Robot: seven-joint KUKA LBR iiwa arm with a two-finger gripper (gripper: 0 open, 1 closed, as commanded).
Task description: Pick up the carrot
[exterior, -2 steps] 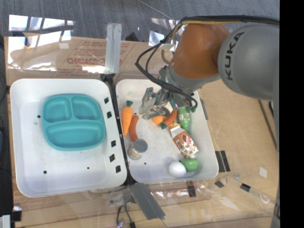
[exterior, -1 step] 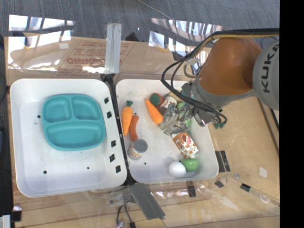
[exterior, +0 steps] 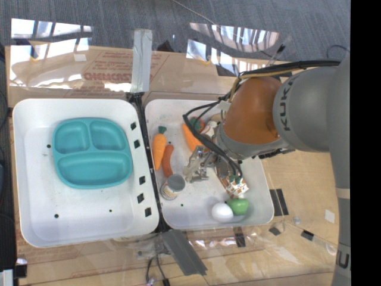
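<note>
The carrot (exterior: 158, 151), orange with a small green top, lies lengthwise at the left side of the right bin (exterior: 262, 177), close to the divider. My gripper (exterior: 198, 164) hangs low over the middle of that bin, a short way to the right of the carrot and apart from it. A reddish-brown sausage-shaped piece (exterior: 168, 159) lies between the two, against the carrot's right side. The orange wrist band and grey arm hide the bin's upper right part.
A second orange piece (exterior: 190, 137) pokes out from under the wrist. A small can (exterior: 174, 185) stands below the carrot. A white egg (exterior: 222, 211), a green item (exterior: 239, 206) and a small printed box (exterior: 236, 187) sit at the front right. The left bin (exterior: 30, 177) holds a teal divided plate (exterior: 91, 152).
</note>
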